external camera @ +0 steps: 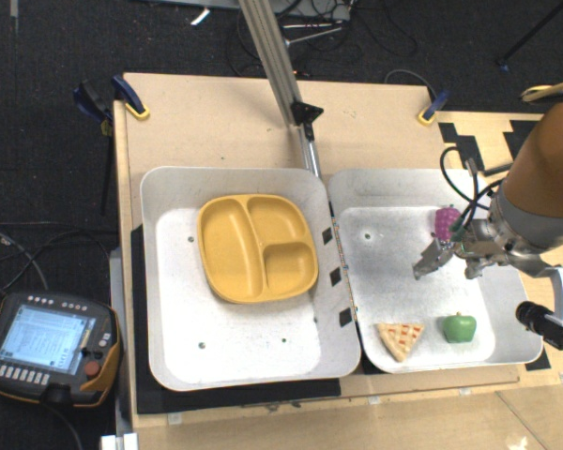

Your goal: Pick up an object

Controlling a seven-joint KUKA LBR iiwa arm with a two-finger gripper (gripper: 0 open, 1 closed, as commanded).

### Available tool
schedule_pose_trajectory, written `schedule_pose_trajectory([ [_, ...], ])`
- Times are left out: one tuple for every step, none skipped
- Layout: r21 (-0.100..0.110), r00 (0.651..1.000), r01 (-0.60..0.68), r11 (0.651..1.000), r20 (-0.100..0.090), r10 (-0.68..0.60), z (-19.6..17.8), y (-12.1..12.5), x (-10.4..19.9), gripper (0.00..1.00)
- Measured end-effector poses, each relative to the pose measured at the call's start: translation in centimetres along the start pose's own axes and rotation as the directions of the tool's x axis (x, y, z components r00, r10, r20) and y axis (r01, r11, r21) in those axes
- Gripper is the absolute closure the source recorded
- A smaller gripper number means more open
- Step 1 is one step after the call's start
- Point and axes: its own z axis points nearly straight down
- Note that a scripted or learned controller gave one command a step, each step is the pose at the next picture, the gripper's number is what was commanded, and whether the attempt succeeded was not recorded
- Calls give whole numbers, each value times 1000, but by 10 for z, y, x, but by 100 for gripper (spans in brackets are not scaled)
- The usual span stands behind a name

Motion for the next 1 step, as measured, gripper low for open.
schedule_pose_trajectory([
  [0, 1000, -1, 1000, 0, 1, 0, 0, 0, 0],
])
